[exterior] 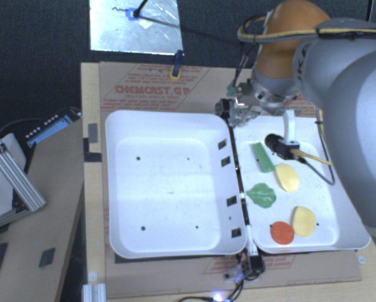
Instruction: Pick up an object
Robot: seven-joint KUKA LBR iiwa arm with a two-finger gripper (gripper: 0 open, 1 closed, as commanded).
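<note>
Arm's gripper [238, 111] sits over the right bin's [348, 228] top-left corner; honestly can't tell its state. Green strip [262, 156], green leaf-shaped piece [262, 195], two yellow pieces, red disc [282, 233] lie below.

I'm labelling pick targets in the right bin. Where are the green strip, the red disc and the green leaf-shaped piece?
green strip [262, 156]: camera view, middle of its length.
red disc [282, 233]: camera view, centre of its top face.
green leaf-shaped piece [262, 195]: camera view, middle of its flat surface.
</note>
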